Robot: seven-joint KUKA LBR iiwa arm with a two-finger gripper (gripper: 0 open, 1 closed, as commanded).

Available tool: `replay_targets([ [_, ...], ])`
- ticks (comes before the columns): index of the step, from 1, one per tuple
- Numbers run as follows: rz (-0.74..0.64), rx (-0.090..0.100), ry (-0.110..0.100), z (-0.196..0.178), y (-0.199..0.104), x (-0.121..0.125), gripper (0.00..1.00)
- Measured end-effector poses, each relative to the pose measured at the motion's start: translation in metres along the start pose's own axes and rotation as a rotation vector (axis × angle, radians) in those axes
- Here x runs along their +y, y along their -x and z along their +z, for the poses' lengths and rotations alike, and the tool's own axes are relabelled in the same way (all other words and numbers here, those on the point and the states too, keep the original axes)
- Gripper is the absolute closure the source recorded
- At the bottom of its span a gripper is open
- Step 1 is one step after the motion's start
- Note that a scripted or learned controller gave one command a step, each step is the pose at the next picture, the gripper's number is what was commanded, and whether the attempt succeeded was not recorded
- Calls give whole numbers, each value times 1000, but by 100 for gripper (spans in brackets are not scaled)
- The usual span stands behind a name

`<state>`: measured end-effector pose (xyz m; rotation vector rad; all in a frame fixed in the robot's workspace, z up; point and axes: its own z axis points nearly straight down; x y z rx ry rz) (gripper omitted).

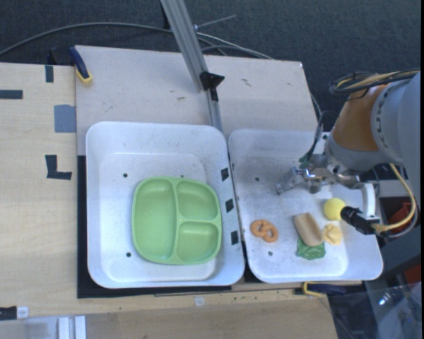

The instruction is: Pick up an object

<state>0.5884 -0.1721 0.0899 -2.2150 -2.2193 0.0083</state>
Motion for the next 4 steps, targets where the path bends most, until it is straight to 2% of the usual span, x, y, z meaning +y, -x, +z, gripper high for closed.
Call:
replay_targets([
  [1, -1, -1, 5, -14, 0, 2, 100],
  [2, 1, -2, 13, -77, 2, 2, 100],
  [3, 0, -2, 12, -127, 2, 3, 100],
  [4, -5, 1, 7, -119, -50, 20, 100],
])
